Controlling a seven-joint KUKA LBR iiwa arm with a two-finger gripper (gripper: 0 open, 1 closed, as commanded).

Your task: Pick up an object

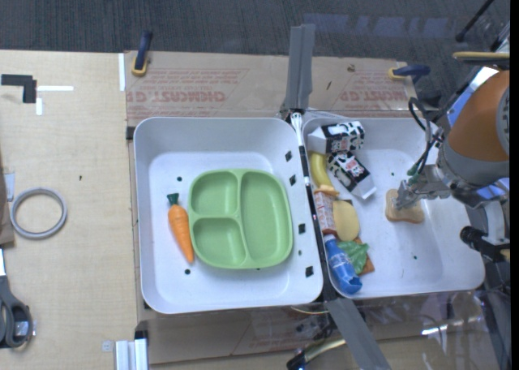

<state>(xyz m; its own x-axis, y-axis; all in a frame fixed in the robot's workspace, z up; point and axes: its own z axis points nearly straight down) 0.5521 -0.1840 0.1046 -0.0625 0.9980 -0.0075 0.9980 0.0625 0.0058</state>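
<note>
The surface [65,279] carries two white bins. In the right bin [454,263], the arm [478,129] enters from the right. Its tool [408,194] sits directly above a tan bread slice [405,212], which lies apart from the clutter along the bin's left wall. Tool opening: cannot tell; contact with the slice is unclear.

Gripper [408,195] fingers too small and blurred for their spacing to be judged, tan object [404,209] directly beneath partly covered by them, arm [480,129] behind the gripper cut off by the right edge
</note>
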